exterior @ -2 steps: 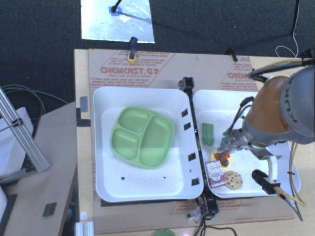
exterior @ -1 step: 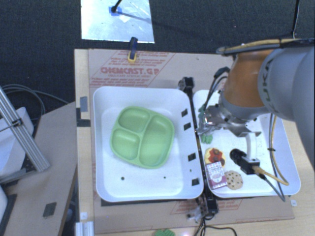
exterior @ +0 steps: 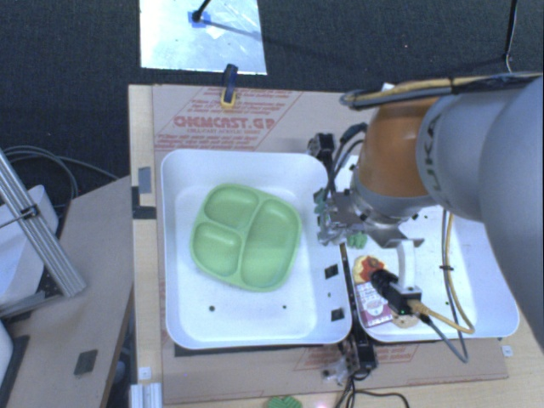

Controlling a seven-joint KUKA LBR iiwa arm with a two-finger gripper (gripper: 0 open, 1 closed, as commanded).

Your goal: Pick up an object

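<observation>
Closest looms the grey arm (exterior: 493, 143), reaching in from the right with its orange band (exterior: 391, 155) above the wrist. On the worktop (exterior: 144, 313) the left bin (exterior: 183, 313) holds a green plate (exterior: 246, 236) with three compartments, lying flat about the bin's middle, a little toward its left wall. The claw (exterior: 340, 223) hangs over the right bin's left wall, just beside the divide between the bins; whether it is spread or pressed together cannot be told, and nothing is seen in its grip. A flat red, yellow and pink packet (exterior: 367, 270) lies in the right bin (exterior: 493, 313), in its front left corner, just in front of the claw.
</observation>
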